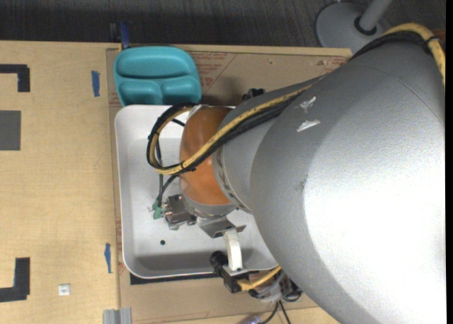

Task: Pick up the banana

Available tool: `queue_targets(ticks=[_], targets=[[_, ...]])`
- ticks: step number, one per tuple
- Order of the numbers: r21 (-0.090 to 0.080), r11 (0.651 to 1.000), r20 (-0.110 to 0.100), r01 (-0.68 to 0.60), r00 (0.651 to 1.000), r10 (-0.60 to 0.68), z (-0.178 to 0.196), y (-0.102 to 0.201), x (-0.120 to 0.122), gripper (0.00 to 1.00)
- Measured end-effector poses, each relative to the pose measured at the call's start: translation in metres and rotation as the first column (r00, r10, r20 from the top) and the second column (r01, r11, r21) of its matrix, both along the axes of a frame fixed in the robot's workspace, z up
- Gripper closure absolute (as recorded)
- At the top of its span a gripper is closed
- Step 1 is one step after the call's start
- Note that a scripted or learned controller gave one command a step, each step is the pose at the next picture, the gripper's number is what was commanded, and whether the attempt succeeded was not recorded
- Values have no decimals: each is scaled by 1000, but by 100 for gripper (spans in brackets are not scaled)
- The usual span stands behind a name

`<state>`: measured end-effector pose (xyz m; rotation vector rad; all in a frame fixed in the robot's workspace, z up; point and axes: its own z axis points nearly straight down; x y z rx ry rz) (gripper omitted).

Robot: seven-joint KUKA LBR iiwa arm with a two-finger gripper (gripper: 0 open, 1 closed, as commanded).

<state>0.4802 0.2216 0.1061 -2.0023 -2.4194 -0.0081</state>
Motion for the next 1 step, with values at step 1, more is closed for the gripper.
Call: queue_targets(ticks=[1], targets=[[0,1000,0,-1,1000,1,10,0,0,100]])
